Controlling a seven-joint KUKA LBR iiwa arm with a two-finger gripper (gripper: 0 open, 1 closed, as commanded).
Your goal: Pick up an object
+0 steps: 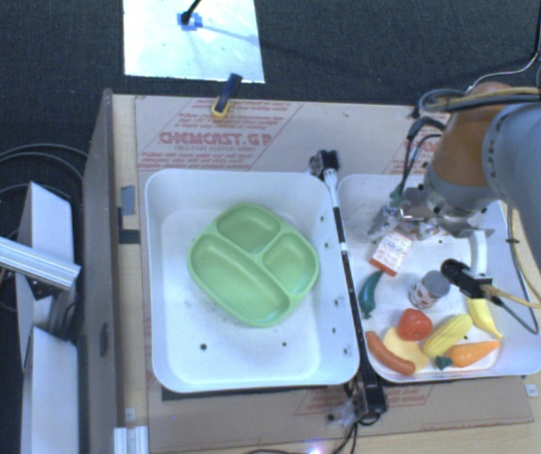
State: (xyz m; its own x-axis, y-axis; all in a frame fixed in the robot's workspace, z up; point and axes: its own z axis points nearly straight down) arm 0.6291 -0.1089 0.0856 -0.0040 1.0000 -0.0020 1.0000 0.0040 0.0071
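My gripper (pixel 391 223) is low over the upper left part of the right bin (pixel 526 348), under the grey arm with its orange band. Right below it, touching or nearly touching, is a small orange and white packet (pixel 391 252); I cannot tell whether it lies on the bin floor or is held. A green chili pepper (pixel 369 292) lies just below the packet. Further toward the front sit a small tin can (pixel 427 290), a red tomato (pixel 414 324), a corn cob (pixel 447 334), a carrot (pixel 474 353), a sausage (pixel 390 353) and a banana (pixel 484 316).
The left bin (pixel 171 348) holds a green divided plate (pixel 253 264). A black-handled rod (pixel 335 211) lies along the wall between the two bins. A white curved piece (pixel 479 251) rests near the right bin's back right.
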